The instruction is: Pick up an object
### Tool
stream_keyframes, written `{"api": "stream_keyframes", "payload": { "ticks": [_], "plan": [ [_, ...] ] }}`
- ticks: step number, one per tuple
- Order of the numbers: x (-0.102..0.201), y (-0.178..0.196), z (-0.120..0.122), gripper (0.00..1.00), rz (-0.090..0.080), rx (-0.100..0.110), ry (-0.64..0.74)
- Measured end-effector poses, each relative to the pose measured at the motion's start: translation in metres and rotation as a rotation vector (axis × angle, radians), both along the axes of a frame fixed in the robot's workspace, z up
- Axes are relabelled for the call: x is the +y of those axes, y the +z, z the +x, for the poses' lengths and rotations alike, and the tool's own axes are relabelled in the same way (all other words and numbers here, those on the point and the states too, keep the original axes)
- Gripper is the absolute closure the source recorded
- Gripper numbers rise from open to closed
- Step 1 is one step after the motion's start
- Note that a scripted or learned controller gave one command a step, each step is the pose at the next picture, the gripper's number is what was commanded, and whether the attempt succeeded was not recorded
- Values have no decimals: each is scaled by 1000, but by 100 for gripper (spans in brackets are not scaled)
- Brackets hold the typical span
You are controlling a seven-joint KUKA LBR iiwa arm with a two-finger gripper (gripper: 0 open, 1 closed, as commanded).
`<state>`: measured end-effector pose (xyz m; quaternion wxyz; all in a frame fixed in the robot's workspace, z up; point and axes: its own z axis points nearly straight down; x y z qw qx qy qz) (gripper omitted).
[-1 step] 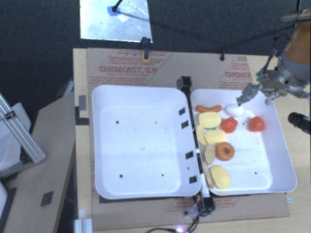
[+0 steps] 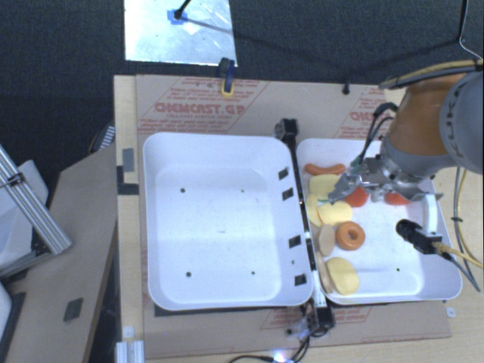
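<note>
The right bin (image 2: pixel 442 282) holds several toy foods. An orange-red sausage (image 2: pixel 325 169) lies at its far left, with a pale yellow piece (image 2: pixel 322 185) just below it. A red piece (image 2: pixel 357 197) and another red piece (image 2: pixel 396 199) sit under the wrist. Nearer the front are a yellow round piece (image 2: pixel 335 213), an orange ring (image 2: pixel 349 236), a tan piece (image 2: pixel 326 240) and a yellow lump (image 2: pixel 342 275). My gripper (image 2: pixel 340 190) hangs low over the pale yellow piece and the red piece, its tip pointing left. The wrist hides part of the red pieces.
The left bin (image 2: pixel 151 203) lies beside the right one, with black clips (image 2: pixel 287 195) along the shared wall. A black fitting (image 2: pixel 414 233) on the arm juts over the right bin. A yellow clamp (image 2: pixel 227 78) stands at the board's far edge. Cables trail at right.
</note>
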<state>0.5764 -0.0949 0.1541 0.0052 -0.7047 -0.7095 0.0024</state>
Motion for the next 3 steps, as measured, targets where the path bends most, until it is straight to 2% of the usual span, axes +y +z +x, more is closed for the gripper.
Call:
{"api": "stream_keyframes", "payload": {
  "ticks": [1,2,3],
  "plan": [
    [7,-74,-33,0,-2,-5,-6],
    [6,-59,-30,100,-4,-14,-5],
    [6,-59,-30,0,-4,-13,-5]
  ]
}}
